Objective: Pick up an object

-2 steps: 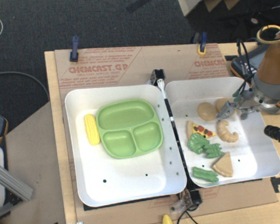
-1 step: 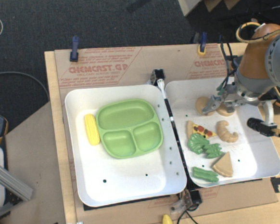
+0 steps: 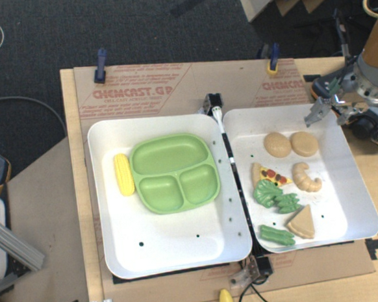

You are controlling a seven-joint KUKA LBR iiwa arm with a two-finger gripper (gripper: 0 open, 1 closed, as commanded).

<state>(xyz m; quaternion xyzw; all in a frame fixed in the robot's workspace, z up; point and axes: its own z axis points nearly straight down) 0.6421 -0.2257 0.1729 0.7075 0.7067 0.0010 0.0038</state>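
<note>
I see my gripper (image 3: 318,109) hanging over the far right corner of the right bin (image 3: 358,186), fingers spread apart with nothing between them. Well off to its left, in the left bin (image 3: 108,205), sits the green divided tray (image 3: 175,172) with the corn cob (image 3: 123,174) just beyond it. Nearer, just below-left of the fingers, lie two round buns (image 3: 291,143). Further down from them are the croissant (image 3: 306,176), pizza slice (image 3: 269,174), leafy greens (image 3: 275,197), bread wedge (image 3: 302,223) and bean pod (image 3: 276,235).
</note>
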